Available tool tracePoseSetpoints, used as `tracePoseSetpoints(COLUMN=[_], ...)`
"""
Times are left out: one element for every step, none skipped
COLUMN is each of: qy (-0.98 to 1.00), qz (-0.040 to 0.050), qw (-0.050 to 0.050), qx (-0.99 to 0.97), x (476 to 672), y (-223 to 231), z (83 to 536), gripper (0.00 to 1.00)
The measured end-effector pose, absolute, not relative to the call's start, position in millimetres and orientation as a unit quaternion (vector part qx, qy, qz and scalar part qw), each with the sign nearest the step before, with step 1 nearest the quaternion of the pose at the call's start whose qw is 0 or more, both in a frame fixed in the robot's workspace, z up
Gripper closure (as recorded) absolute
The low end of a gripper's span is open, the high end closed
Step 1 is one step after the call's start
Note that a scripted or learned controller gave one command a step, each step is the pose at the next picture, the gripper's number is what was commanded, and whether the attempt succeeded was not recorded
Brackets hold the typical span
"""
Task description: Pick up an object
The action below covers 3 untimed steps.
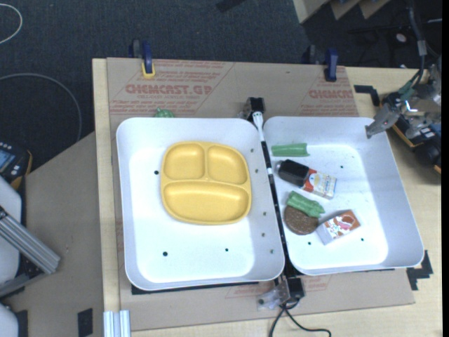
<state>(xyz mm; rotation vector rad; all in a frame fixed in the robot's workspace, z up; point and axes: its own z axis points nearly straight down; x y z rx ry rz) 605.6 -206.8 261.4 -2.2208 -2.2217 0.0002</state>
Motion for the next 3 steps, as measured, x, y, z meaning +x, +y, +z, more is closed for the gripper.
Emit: tracePoseSetpoints(qy=[-0.709,-0.707,-0.706], qz=[0.001,0.0013,0.0019], qw=[0.005,-0.002,0.003], qx=[-0.705,-0.708,-0.709], x=[622.6,574.7,517.2], y=[-126,-97,-120], z=[76,86,84], gripper=[0.0,0.0,0.0])
